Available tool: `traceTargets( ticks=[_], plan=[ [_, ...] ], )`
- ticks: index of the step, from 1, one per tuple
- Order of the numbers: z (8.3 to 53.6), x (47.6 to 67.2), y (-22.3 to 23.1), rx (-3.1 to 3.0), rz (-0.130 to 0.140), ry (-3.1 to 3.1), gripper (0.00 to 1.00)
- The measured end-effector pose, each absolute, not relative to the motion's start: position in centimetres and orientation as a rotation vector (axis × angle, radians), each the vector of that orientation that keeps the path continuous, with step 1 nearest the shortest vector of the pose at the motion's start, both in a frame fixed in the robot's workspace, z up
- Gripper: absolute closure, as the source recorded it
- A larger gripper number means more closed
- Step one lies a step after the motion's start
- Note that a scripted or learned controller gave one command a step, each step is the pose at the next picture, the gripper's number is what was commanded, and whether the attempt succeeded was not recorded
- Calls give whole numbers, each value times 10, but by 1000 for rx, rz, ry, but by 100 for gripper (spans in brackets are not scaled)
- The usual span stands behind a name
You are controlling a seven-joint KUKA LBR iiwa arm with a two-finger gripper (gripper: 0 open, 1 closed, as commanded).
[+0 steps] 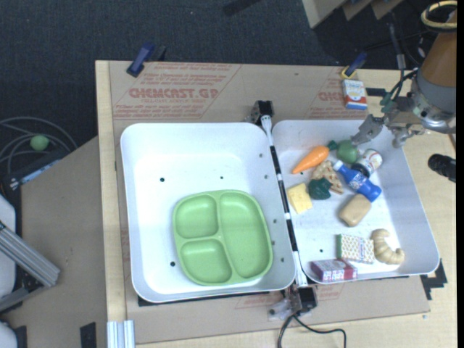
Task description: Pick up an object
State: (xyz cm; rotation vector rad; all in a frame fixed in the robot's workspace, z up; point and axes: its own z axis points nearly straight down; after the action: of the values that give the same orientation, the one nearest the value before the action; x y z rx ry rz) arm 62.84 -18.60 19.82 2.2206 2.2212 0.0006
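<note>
**binwatcher:** Hand (383, 126) sits over the top right corner of the right bin (420, 216), fingers spread apart with nothing between them. One fingertip reaches toward the green round thing (349, 151), though whether it touches is hard to say.

**kuka_fan:** And the carrot (311, 159)?

**binwatcher:** It lies in the right bin's upper left part, long axis slanted, fat end up and right near that green thing, thin tip pointing down-left toward the divider. Just below it sits a yellow block (299, 198). The blue bottle (360, 180) lies nearby, also slanted.

**kuka_fan:** Left bin (145, 194)?

**binwatcher:** It holds a green divided plate (221, 235), resting flat on the surface (109, 194) setup.
</note>
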Motion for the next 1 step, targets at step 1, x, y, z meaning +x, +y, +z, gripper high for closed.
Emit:
traceTargets(
  ticks=[1],
  plan=[
    [85, 647, -209, 2222, 2, 2225, 0]
  ],
)
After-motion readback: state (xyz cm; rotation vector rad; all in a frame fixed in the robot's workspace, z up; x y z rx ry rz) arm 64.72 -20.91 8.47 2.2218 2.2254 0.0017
